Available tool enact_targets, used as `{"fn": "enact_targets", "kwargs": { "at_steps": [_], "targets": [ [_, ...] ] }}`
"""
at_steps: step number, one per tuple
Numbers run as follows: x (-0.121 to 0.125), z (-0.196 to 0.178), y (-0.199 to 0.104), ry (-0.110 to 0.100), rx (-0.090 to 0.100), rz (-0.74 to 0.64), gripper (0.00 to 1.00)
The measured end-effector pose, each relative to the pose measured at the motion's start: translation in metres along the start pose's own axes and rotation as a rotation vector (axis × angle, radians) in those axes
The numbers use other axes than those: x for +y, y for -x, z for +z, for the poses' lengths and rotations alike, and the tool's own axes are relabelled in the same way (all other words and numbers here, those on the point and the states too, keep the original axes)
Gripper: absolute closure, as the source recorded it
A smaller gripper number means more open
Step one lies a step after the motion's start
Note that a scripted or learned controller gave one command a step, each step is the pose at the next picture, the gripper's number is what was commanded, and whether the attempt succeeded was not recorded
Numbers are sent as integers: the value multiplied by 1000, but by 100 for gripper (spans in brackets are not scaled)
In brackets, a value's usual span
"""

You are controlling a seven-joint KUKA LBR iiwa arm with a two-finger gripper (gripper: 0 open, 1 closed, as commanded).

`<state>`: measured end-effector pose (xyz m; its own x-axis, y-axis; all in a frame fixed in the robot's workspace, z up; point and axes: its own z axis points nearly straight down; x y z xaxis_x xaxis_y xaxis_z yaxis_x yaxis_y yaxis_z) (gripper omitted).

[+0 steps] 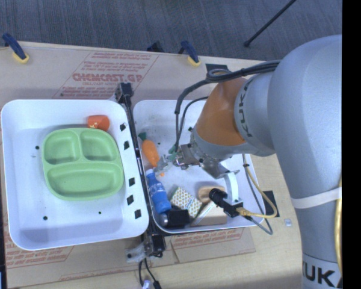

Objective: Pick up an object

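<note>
1. The grey arm's two-finger gripper (171,158) hangs low in the right white bin (168,110), centre frame; I cannot tell its grip.
2. Beside it, along the bin's left wall, lie an orange carrot-shaped toy (150,152) and a blue bottle (157,194).
3. The left white bin (18,179) holds a green divided plastic tray (82,163).

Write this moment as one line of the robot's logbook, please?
arm: over right bin | gripper: low by the orange carrot, blue bottle nearby | grasp: unclear | left bin: green divided plate, small orange item
</note>
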<state>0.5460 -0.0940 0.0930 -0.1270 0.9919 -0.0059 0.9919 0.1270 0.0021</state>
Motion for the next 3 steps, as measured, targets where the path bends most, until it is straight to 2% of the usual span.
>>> {"fn": "enact_targets", "kwargs": {
  "at_steps": [3],
  "targets": [
    [0,0,0,0,0,0,0]
  ]
}}
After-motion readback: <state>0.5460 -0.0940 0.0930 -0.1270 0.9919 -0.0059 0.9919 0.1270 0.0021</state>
